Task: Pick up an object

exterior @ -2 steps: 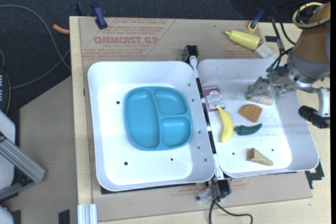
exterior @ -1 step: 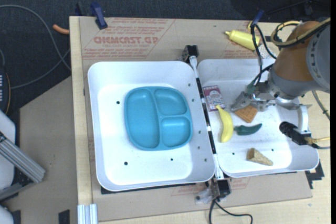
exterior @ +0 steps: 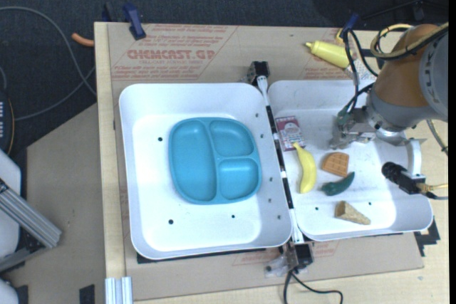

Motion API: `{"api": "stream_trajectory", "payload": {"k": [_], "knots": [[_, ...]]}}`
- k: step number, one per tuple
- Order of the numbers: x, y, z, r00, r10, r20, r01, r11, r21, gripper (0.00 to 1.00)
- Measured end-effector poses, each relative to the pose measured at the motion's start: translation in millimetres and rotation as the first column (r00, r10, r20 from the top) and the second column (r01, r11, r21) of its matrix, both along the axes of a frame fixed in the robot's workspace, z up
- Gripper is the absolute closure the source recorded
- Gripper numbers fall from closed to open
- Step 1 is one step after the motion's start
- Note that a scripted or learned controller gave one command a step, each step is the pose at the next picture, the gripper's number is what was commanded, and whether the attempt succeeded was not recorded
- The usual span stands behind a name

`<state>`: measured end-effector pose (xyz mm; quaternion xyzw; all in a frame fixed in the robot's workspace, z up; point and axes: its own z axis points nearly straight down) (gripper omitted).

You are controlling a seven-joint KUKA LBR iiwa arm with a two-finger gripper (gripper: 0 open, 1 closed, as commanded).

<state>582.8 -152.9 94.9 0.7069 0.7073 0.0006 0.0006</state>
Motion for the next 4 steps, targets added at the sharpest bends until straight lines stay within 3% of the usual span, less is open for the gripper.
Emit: {"api": "stream_trajectory", "payload": {"k": [1,2,3,4], "knots": [[-0.1,0.0,-0.2,1.000,0.000,0.000,0.000,1.000,0.000,0.00],[-29.0,15.8,-10.2,1.000,-0.001,-0.003,0.001,1.000,0.001,0.00],[-28.5,15.9,-0.5,1.000,-0.002,-0.001,0.002,1.000,0.001,1.00],[-28.6,16.0,-0.7,1.000,-0.002,-0.002,0.002,1.000,0.001,0.00]]}}
